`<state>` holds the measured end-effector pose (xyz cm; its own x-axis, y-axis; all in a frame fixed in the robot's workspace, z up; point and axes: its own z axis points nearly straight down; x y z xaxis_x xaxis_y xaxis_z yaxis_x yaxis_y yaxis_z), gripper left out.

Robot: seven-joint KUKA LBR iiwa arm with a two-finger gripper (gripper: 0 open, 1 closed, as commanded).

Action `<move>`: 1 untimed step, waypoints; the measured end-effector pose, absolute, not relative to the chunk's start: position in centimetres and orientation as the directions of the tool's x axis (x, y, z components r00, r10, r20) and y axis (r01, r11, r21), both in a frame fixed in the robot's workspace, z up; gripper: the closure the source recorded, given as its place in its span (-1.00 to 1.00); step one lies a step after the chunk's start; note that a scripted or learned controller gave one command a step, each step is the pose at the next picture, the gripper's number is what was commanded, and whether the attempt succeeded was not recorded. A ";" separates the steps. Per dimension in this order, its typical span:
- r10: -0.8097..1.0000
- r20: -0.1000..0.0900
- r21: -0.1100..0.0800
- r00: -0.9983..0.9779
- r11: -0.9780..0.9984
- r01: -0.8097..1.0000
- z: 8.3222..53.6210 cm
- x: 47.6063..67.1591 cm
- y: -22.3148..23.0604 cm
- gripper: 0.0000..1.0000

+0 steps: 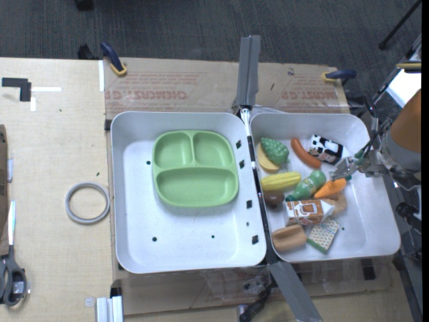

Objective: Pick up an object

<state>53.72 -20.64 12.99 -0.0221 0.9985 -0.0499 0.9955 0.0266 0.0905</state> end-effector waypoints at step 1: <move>0.994 -0.042 0.076 -0.101 0.103 0.992 13.0 53.6 -21.6 -1.00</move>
